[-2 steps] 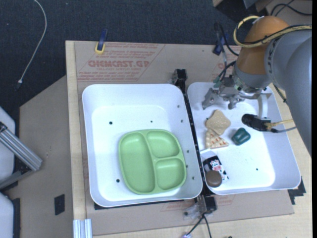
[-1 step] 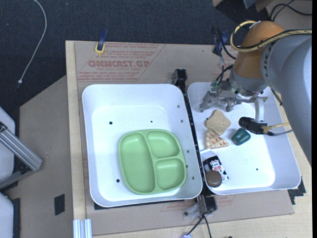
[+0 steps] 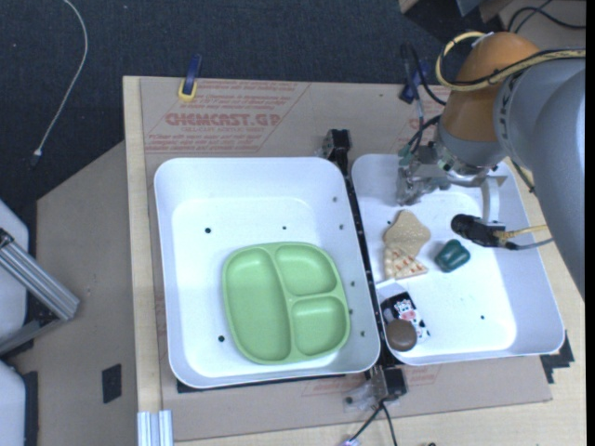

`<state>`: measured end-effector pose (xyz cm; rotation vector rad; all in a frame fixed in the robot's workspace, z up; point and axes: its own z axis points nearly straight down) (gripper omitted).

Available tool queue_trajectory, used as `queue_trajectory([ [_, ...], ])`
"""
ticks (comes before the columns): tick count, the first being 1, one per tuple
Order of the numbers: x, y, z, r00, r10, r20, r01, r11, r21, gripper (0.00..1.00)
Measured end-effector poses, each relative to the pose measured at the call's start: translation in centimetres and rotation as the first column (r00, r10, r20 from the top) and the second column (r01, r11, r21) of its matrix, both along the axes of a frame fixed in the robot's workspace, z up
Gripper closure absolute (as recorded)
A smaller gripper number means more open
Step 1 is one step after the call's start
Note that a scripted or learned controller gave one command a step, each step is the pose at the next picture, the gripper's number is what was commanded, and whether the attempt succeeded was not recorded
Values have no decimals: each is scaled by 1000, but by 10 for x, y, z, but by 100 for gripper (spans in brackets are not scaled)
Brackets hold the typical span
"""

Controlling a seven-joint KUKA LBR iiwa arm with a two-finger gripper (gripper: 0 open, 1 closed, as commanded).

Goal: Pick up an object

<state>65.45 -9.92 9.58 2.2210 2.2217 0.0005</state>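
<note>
In the right bin (image 3: 483, 337) lie a tan, sandwich-like wedge (image 3: 406, 243), a small dark green block (image 3: 454, 255) to its right, and a brown disc beside a black-and-white piece (image 3: 403, 323) near the front left corner. My gripper (image 3: 416, 182) hangs over the bin's back left part, just above the tan wedge and apart from it. Nothing shows between its fingers.
The left bin (image 3: 186, 203) holds a light green divided plate (image 3: 284, 300). A black clamp (image 3: 337, 142) sits at the back between the two bins. A brown board (image 3: 232, 114) lies under both bins, with a yellow clip (image 3: 189, 87) at its back left.
</note>
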Motion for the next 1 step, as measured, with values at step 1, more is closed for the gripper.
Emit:
queue_trajectory([
  [1,9,6,49,1000,1,7,-1,1000,-1,100],
])
